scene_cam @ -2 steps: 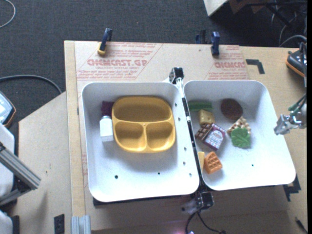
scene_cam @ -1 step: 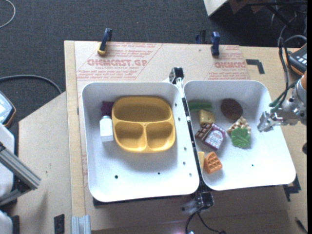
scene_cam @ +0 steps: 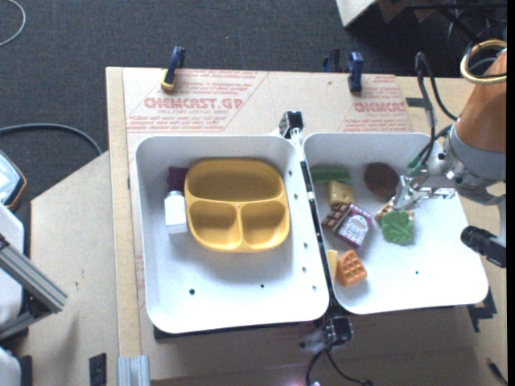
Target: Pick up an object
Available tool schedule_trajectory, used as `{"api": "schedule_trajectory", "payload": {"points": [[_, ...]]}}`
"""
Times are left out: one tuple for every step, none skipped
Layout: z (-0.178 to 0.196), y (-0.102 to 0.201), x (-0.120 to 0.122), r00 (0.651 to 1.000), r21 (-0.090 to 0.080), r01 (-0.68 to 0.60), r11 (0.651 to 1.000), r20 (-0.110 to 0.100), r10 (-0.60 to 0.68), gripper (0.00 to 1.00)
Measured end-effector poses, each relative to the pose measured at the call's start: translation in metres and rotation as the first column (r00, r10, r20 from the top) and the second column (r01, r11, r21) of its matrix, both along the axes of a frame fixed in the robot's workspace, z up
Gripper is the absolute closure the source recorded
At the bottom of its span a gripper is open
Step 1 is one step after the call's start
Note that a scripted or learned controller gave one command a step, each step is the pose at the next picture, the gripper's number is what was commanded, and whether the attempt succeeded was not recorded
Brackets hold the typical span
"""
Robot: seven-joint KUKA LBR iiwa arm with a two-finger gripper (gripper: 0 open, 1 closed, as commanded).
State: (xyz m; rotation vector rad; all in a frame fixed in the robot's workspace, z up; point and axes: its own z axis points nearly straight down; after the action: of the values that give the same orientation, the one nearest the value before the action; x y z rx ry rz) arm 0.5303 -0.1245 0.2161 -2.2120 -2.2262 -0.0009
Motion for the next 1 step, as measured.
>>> {"api": "schedule_trajectory", "payload": {"points": [[0.0123,0.0530,0.0188,1.000,-0.002,-0.001,1.000,0.006,0.001,1.00]]}}
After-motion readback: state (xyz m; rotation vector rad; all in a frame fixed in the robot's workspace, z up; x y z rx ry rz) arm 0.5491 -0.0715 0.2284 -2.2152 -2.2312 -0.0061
